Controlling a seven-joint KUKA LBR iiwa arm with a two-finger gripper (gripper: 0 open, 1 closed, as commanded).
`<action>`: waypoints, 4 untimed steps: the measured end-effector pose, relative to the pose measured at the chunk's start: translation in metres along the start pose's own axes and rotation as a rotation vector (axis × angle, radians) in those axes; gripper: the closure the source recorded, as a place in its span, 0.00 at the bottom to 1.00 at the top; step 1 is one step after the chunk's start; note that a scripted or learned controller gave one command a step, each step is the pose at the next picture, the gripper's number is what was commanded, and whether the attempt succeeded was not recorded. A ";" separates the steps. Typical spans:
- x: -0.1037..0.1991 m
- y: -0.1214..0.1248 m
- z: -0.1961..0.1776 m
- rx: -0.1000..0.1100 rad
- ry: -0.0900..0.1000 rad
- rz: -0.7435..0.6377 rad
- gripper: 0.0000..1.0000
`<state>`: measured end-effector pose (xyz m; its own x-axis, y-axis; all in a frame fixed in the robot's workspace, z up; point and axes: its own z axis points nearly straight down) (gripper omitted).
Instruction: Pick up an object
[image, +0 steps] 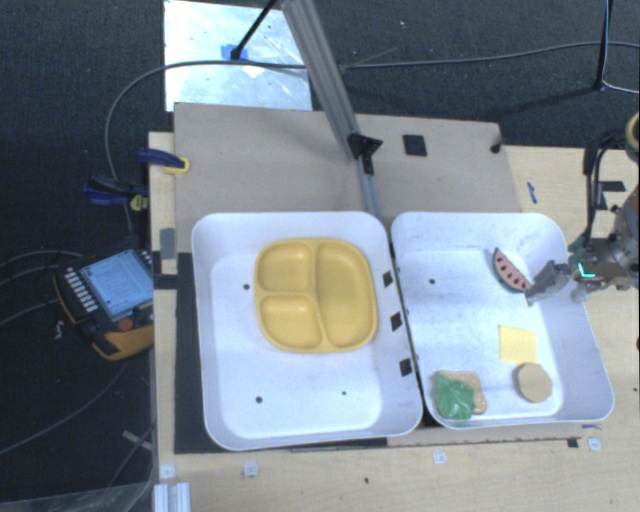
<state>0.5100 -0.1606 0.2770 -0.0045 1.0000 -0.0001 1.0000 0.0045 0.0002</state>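
Status: pick not yet made, by what shows. Nothing is seen between the fingers.

Gripper (553, 281) sits at right edge of the right bin (420, 240), low over the bin's upper right part, arm entering from the right. Grey finger tip lies just beside the watermelon slice (509, 270), to its right; contact vs. small gap can't be told at this res. Finger spread: can't tell, as the fingers merge into one grey shape against the wrist.

Candidate items, all in right bin, all resting on bin floor:
- watermelon slice, upper right, nearest to gripper
- yellow square (517, 344), mid right
- round tan biscuit (534, 382), lower right, just below the square
- green item on toast (458, 395), lower left corner of that bin

Left bin (215, 300) holds a yellow divided plate (316, 295), well apart from gripper.

Judgement: approach stage, approx. early. Likely target = watermelon slice, given proximity. Left to do: close on item, lift clear, confirm hold.
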 end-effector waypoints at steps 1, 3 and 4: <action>0.000 0.000 -0.001 -0.002 0.000 0.000 0.00; -0.012 0.003 0.116 0.002 0.001 0.004 0.00; -0.018 0.011 0.173 0.002 0.001 0.004 0.00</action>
<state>0.5207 -0.1783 0.1040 -0.0007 1.0000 0.0007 1.0000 0.0007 -0.0017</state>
